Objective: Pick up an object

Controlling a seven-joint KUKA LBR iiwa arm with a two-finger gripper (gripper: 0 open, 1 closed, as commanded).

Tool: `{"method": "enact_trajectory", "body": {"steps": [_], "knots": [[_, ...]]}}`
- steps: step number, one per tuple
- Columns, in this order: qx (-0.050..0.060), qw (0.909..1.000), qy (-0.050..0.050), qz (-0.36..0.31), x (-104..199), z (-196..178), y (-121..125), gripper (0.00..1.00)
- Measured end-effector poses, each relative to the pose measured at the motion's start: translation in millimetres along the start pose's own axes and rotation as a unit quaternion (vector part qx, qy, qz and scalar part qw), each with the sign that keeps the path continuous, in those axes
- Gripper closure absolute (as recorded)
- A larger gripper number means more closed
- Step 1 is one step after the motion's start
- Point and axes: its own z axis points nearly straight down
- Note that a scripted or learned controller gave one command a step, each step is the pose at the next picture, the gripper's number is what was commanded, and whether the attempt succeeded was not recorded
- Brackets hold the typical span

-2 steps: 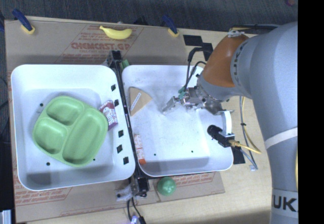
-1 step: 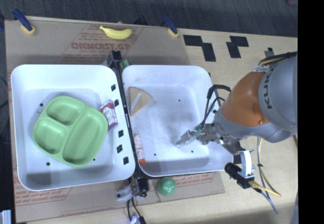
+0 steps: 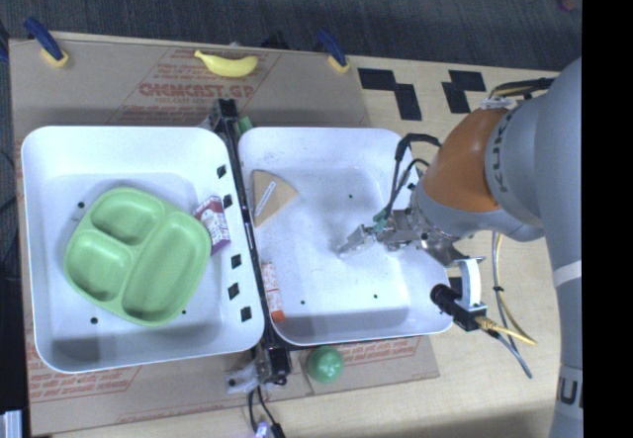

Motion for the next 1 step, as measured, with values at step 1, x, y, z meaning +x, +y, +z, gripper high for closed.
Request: {"method": "enact_trajectory", "body": {"steps": [1], "knots": [[-0.001, 1.0, 0.0, 0.001, -0.3, -0.4, 63.3, 0.0]]}}
